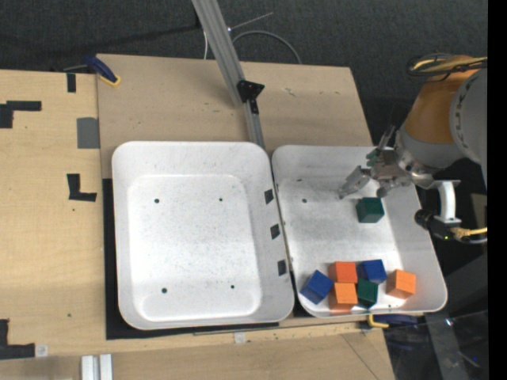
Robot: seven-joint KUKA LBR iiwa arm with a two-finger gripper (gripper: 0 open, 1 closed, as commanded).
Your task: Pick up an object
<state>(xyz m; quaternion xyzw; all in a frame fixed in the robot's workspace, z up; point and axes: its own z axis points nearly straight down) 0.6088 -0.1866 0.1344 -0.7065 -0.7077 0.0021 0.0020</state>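
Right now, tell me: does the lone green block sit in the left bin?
No, the green block lies in the right bin, just under the gripper.

A slanted metal pole crosses a plywood bench marked with black tape pieces; a blue-and-yellow clamp grips its far edge.

Your arm: grey rounded housing | your orange band: broad, curved, above the wrist | your cables: yellow and dark loops on top | your gripper: pale grey metal, thin fingers | your side bracket: white
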